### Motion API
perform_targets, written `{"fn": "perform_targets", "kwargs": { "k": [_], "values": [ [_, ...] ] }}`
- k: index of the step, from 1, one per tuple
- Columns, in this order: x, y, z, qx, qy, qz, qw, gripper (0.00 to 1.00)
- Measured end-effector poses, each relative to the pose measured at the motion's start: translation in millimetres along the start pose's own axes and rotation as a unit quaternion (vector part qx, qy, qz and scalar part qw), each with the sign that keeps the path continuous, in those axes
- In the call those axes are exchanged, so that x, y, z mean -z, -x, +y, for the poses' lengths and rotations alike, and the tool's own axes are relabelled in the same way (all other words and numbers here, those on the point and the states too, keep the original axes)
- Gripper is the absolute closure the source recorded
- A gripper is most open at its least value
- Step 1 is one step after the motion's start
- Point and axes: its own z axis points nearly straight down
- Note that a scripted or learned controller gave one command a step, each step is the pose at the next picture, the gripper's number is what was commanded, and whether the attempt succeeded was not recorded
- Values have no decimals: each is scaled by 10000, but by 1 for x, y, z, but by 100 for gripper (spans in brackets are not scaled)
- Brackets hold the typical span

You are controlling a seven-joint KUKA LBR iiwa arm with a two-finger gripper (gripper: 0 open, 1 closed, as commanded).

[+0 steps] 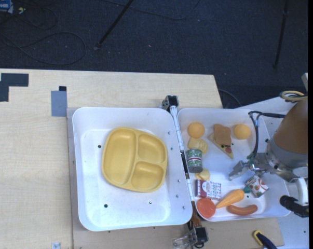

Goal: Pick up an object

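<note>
Light wood worktop (31,154), toys crowded in the right bin (226,117); claw (243,169) hangs spread and empty above the toy carrot (230,198); clutter could easily spoil the grab.

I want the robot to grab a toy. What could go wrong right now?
1. The gripper hangs over bare floor of the right bin, with no toy between its fingers, so closing here would likely catch nothing.
2. The carrot, the sausage and the small carton lie packed close by the gripper. Reaching for one may shove the others, or pinch two at once.
</note>
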Motion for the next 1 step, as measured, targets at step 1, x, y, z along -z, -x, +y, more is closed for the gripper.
{"fn": "perform_targets", "kwargs": {
  "k": [1],
  "values": [
    [0,-94,64,3,15,-1,10000,0]
  ]
}}
